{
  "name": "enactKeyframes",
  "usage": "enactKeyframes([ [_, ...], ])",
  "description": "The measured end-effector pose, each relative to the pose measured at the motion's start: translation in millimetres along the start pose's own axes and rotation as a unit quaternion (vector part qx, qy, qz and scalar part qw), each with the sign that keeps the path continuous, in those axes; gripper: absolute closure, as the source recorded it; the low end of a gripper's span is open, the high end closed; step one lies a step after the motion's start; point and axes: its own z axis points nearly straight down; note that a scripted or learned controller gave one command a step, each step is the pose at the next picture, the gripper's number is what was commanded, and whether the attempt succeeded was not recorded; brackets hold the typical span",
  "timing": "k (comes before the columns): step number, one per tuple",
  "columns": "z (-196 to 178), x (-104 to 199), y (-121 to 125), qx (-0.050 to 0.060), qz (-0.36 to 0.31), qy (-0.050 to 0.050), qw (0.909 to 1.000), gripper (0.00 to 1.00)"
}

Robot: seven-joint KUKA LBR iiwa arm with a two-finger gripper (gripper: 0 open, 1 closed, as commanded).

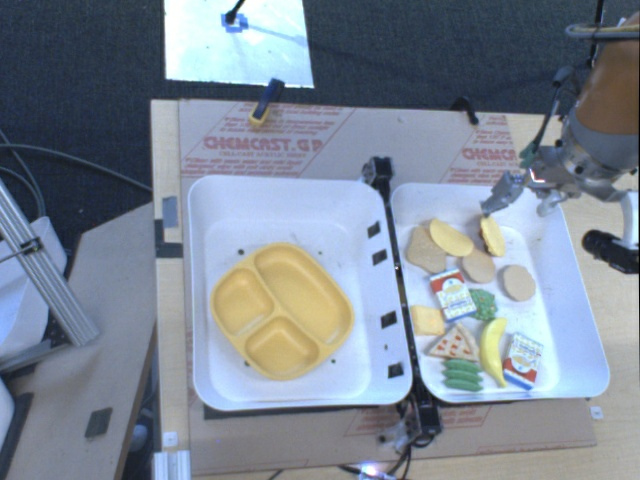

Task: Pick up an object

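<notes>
The right bin (575, 298) holds several toy foods. Among them are a yellow oval piece (451, 238), a small yellow wedge (492, 236), two tan rounds (518, 282), a red and white carton (453, 295), a banana (492, 348) and a pizza slice (453, 344). My gripper (522, 201) hangs over the bin's far edge, above and just right of the yellow wedge. Its two fingers (498, 197) stand apart and open, with nothing between them.
In the left bin (230, 203) lies a yellow divided tray (283, 310). A black hinge strip (392, 278) separates the bins. More items crowd the right bin's front: green pods (461, 373), a second carton (522, 358), a cheese block (428, 320). A white sheet (238, 28) lies beyond the bench.
</notes>
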Motion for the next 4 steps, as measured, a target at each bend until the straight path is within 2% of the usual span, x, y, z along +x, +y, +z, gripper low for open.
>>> enactKeyframes([
  [1, 39, -7, -83, 0.005, 0.003, 0.001, 1.0000, 0.00],
  [2, 102, -66, -133, 0.003, 0.005, 0.000, 1.0000, 0.00],
  [3, 88, -63, -128, -0.002, 0.001, -0.001, 1.0000, 1.00],
  [4, 88, -63, -128, -0.002, 0.001, -0.001, 1.0000, 0.00],
])
